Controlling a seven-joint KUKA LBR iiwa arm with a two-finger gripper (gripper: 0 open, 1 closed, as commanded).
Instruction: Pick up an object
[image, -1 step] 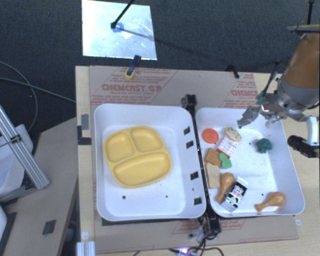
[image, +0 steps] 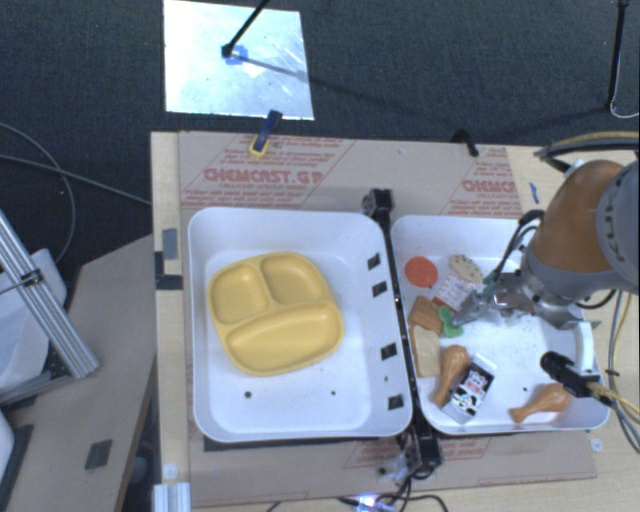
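Claw (image: 478, 306) position is read low in the right bin (image: 520, 412), reached in from the right beneath the grey wrist and orange band of the arm (image: 585, 235). Whether it is open or shut cannot be told, since the metal tip is blurred against the clutter. It is seen at, or just above, a small cluster: a green piece (image: 452, 322) just beside it, a pale wrapped item (image: 455, 291) above that, a tan wedge (image: 424, 316) to the left. An orange disc (image: 421, 270) and a speckled cookie-like piece (image: 465, 266) are found further up; a toy drumstick (image: 452, 368), a black-and-white card (image: 470, 389) and a second drumstick (image: 540, 401) lie nearer the front wall. The left bin (image: 240, 405) is occupied by a yellow divided plate (image: 276, 311). The step is judged to be the descent onto a target, with nothing shown as lifted. A firm closure on one single piece, then a straight raise, is judged to be called for next
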